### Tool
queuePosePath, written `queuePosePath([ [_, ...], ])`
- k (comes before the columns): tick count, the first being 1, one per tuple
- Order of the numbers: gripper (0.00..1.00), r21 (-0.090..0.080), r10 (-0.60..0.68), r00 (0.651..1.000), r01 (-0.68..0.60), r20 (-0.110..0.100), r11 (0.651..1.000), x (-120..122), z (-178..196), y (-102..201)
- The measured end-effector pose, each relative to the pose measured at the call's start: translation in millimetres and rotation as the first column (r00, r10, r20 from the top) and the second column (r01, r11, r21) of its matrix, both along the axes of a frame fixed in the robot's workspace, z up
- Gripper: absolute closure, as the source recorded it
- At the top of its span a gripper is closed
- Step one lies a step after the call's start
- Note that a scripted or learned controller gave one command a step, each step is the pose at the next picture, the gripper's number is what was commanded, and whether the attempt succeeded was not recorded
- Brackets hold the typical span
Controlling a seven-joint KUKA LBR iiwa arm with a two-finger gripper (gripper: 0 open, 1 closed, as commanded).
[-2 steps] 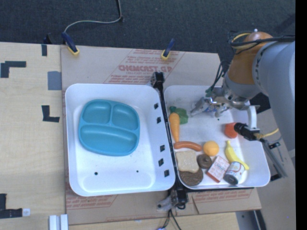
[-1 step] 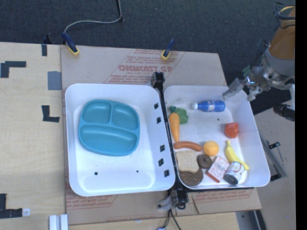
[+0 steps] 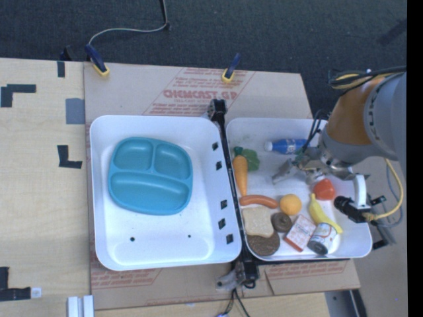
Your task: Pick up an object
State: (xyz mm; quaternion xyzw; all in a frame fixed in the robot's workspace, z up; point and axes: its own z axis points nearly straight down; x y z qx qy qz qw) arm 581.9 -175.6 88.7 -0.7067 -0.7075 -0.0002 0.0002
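I am looking down on two white bins: the left bin (image 3: pixel 99 197) holding one blue divided plate (image 3: pixel 151 176), the right bin (image 3: pixel 360 243) holding one bottle (image 3: pixel 285 146), one carrot (image 3: pixel 240 172), one sausage (image 3: pixel 258 201), one orange (image 3: pixel 290 204), one banana (image 3: pixel 322 213), one tomato (image 3: pixel 324 189), one bread slice (image 3: pixel 258 223) and one can (image 3: pixel 321 238). I am reaching in from the right, my gripper (image 3: pixel 289 169) hanging low over the right bin's middle, just below the bottle. Its fingers are looking spread with nothing between them, though their tips are small and hard to read.

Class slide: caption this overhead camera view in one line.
Arm's gripper poised over the toy-food bin; blue divided plate lies in the neighbouring bin.
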Motion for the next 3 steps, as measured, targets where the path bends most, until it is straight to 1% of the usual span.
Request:
queuePosePath([
  [1, 0.00, -0.003, -0.002, 1.000, 0.002, 0.005, 1.000, -66.6, -2.0, 24.4],
  [2, 1.00, -0.004, -0.002, 1.000, 0.002, 0.008, 1.000, -65.5, 8.8, 23.9],
  [3, 1.00, 0.000, 0.001, 1.000, -0.001, 0.000, 1.000, -13.3, 95.6, 98.5],
])
